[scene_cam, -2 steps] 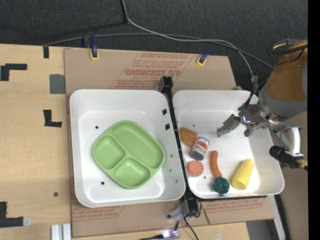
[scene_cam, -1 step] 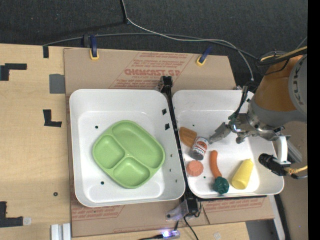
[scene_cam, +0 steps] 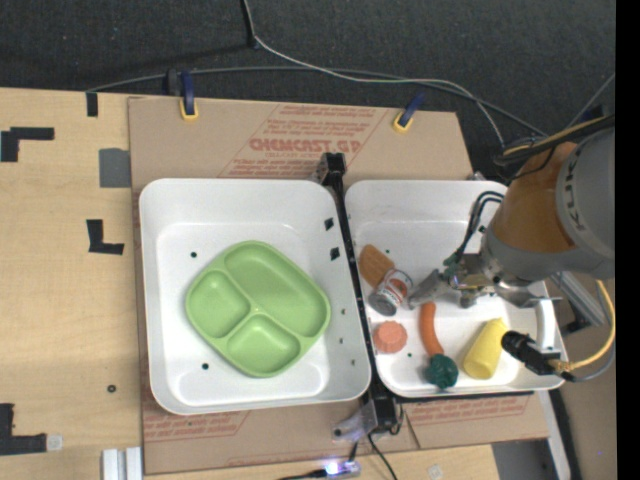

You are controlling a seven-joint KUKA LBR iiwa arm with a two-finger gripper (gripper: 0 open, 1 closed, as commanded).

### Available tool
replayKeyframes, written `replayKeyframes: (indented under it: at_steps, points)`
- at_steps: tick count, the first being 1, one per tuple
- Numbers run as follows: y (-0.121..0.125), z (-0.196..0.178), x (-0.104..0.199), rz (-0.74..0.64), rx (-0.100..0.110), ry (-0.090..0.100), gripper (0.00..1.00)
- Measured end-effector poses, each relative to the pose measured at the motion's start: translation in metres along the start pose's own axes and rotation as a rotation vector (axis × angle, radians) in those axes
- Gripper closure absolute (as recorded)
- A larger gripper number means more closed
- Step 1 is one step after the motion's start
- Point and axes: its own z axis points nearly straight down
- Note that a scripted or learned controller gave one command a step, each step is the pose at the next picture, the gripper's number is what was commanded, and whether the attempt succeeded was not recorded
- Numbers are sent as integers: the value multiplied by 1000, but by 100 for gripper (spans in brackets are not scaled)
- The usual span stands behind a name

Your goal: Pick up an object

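Observation:
My gripper [scene_cam: 447, 280] is low in the middle of the right bin [scene_cam: 420, 203], on the grey arm with its orange band that reaches in from the right. Just left of it lies a small silver and red can [scene_cam: 392, 290] on its side, with a brown piece [scene_cam: 375, 263] above it. An orange carrot [scene_cam: 430, 328] lies just below the gripper. A pink-orange disc [scene_cam: 390, 336], a dark green lump [scene_cam: 441, 371] and a yellow object [scene_cam: 484, 349] sit along the bin's near side. I see nothing lifted off the bin floor.
The left bin [scene_cam: 165, 208] holds a green divided plate [scene_cam: 257, 308]. A black divider clip [scene_cam: 333, 166] sits where the two bins meet. Cables run across the dark back of the bench, and cardboard lies under the bins.

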Motion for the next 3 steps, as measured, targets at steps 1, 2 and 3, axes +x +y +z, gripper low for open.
replayKeyframes:
  at_steps: [1,2,3]
  points:
    - [1,9,0,-1,-8,-2,0]
    - [1,-2,-1,-1,-12,-6,100]
    - [4,-44,0,-2,-10,-1,100]
